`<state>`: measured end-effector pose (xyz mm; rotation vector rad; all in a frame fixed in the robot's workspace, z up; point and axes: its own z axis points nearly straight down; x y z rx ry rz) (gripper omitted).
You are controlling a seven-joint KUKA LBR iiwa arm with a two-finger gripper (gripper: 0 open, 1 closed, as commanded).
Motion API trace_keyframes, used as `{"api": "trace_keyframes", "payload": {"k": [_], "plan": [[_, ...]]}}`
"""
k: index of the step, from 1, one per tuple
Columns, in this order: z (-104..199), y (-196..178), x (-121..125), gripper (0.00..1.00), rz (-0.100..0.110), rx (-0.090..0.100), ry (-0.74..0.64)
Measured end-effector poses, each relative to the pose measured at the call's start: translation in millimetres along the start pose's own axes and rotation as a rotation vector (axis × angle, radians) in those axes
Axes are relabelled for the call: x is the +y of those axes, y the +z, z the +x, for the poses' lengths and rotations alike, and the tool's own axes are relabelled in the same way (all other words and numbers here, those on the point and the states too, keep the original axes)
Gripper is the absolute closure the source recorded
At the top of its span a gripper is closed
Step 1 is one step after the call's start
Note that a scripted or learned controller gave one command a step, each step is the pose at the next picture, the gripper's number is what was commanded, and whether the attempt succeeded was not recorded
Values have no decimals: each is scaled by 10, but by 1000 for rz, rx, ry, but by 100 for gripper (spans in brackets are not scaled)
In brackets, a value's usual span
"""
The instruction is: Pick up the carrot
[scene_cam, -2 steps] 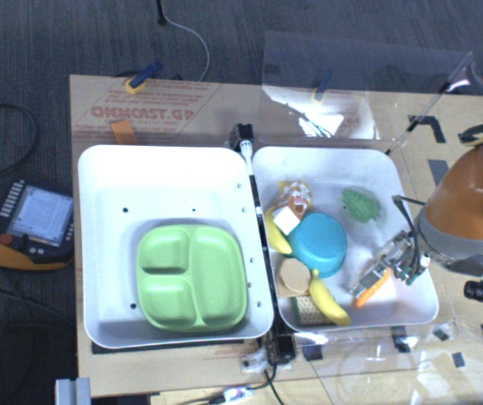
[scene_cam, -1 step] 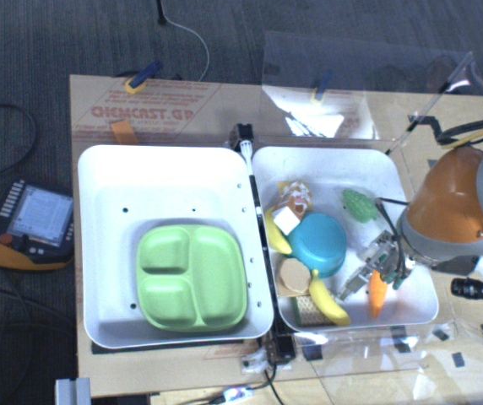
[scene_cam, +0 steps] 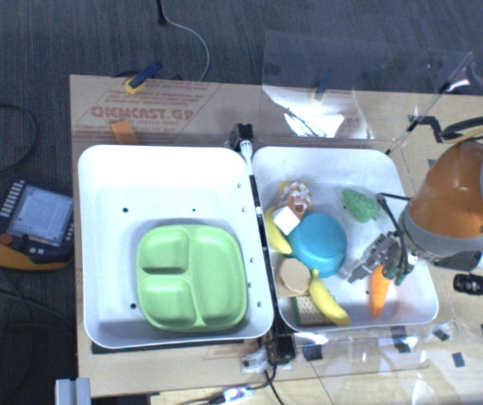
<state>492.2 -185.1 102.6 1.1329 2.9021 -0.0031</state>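
Presently noted: carrot (scene_cam: 378,293) lying in right bin (scene_cam: 410,188), near front right corner, beside banana (scene_cam: 328,300). Pincer (scene_cam: 385,256) poised at carrot's thick top end; opening cannot be told. Judged light, stiff, smooth, tapered; best taken across thicker upper half.

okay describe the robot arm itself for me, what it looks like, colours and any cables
The arm is a rounded grey body with a broad orange band above the wrist. A thin black cable loops along its left side toward the gripper, which is small, dark metal, with grey linkages and a few green specks.
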Motion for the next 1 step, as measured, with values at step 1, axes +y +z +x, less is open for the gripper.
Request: {"api": "trace_keyframes", "payload": {"k": [1], "plan": [[175,-815,469,100,2,18,-180]]}}
